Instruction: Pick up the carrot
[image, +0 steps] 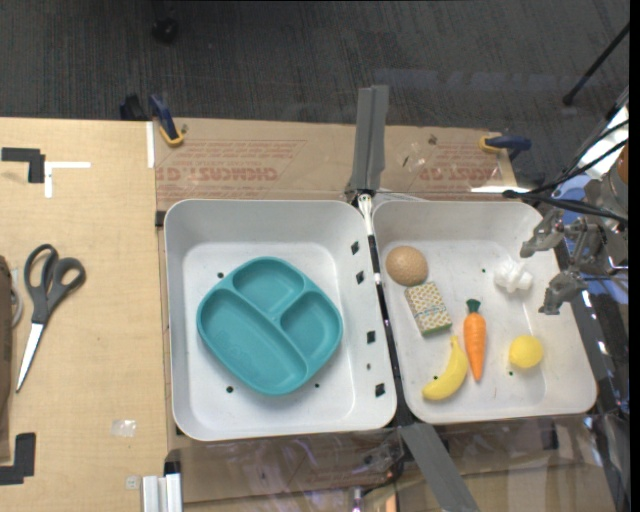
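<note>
two white bins side by side under me. the left bin (262, 225) carries a teal divided plate (269, 324), three compartments, sitting a bit left of centre. the right bin (440, 222) has all the small stuff. my gripper (556, 268) hangs over the right rim of that right bin, up near its top corner, metal fingers (556, 292) pointing down; from this slanted look i cannot tell whether they're spread or pressed together, and nothing sits between them.

out on the bench to the far left, a pair of scissors (42, 300) with dark handles.

now the bin contents. banana (449, 372) curves along the lower middle, touching the carrot (475, 341) on its right. the carrot lies upright in view, green top toward the far wall, orange tip toward me, well apart from my gripper. brown egg-shaped thing (406, 265) near the top left, patterned sponge block (429, 307) just below it. lemon (525, 352) right of the carrot, and a small white lump (513, 279) above it, near my fingers.
</note>
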